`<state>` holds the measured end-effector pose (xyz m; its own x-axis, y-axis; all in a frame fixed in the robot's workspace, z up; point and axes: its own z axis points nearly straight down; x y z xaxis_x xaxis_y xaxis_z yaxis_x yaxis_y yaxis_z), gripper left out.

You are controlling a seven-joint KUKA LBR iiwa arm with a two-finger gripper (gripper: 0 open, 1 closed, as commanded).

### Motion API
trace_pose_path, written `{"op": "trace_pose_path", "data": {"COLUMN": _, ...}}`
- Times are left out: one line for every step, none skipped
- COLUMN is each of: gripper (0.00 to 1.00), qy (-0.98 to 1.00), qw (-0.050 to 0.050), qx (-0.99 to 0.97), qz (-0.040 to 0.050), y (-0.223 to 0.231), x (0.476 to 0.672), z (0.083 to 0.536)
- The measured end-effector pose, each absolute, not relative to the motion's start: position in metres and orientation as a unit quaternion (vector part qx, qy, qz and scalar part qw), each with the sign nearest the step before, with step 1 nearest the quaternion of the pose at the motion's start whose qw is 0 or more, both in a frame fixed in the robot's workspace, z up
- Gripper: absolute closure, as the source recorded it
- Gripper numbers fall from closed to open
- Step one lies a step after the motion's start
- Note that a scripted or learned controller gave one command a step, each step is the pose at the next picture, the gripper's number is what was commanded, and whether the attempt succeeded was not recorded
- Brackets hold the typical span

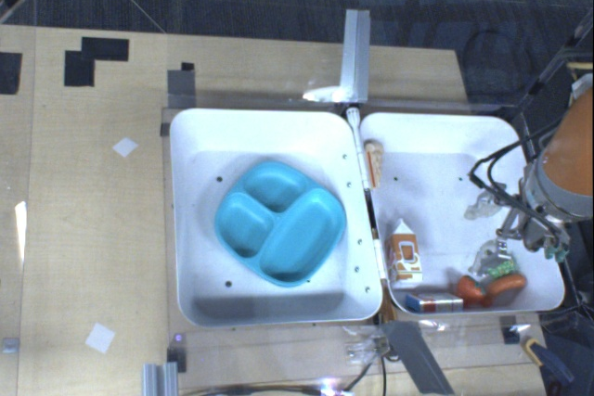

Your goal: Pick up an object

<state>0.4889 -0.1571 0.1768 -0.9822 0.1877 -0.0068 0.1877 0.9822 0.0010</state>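
Two-finger metal gripper (489,262) hangs low at the near right corner of the right shallow white plastic bin (436,139), below the grey arm with its orange band (568,164). Black cables (492,170) loop off the wrist. Fingertips sit right over, perhaps touching, a small pile of toy food; whether they are apart, together or clamped on anything I cannot tell, the view is too blurred there.

The pile: an orange carrot-shaped toy (506,285) with a bit of green (502,269) at its upper side, and a red rounded piece (469,288) just beside it to the left. Further left along the near wall lies a slim white tube with red and blue ends (433,302). Just above that stands a small white-and-orange carton (404,258), close to the dividing wall. A narrow orange stick-shaped packet (373,164) lies along the same wall, toward the far end.

Left shallow white plastic bin (190,199) holds a light blue three-compartment plastic tray (279,223), centred and turned at an angle. Both bins rest on a pale wooden bench (83,227).
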Motion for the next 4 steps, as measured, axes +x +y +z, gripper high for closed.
{"op": "trace_pose_path", "data": {"gripper": 0.00, "qy": 0.979, "qw": 0.002, "qx": 0.205, "qz": 0.0006, "y": -0.118, "x": 0.488, "z": 0.103}}
{"op": "trace_pose_path", "data": {"gripper": 0.00, "qy": 0.997, "qw": 0.006, "qx": 0.082, "qz": -0.0002, "y": -0.147, "x": 0.572, "z": 0.250}}
{"op": "trace_pose_path", "data": {"gripper": 0.00, "qy": 0.996, "qw": 0.004, "qx": 0.088, "qz": 0.0003, "y": -0.108, "x": 0.545, "z": 0.232}}
{"op": "trace_pose_path", "data": {"gripper": 0.00, "qy": 0.999, "qw": 0.004, "qx": -0.032, "qz": 0.0002, "y": -0.081, "x": 0.539, "z": 0.161}}
